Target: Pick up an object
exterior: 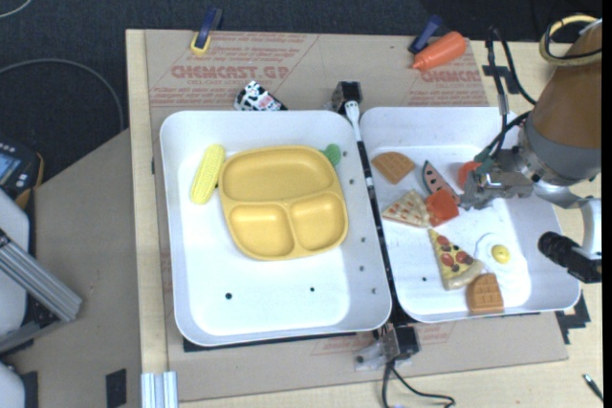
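Note:
In the right bin (535,301), the gripper (475,192) hangs low over the upper right part, at the end of the grey and orange arm (564,110). A small red piece (467,172) shows just at its upper left edge, and a red block (443,205) lies just to its left. Around them are a watermelon slice (432,177), a brown cookie (392,167), two pizza slices (408,210) (452,259), a fried egg (494,252) and a brown waffle (485,293). Nothing can be seen held by the gripper.
The left bin (268,311) holds a yellow divided plate (282,201), a corn cob (207,173) and a green piece (332,153). On the bench behind the bins lie a black and white toy (256,97), an orange carrot (440,51) and clamps (204,32).

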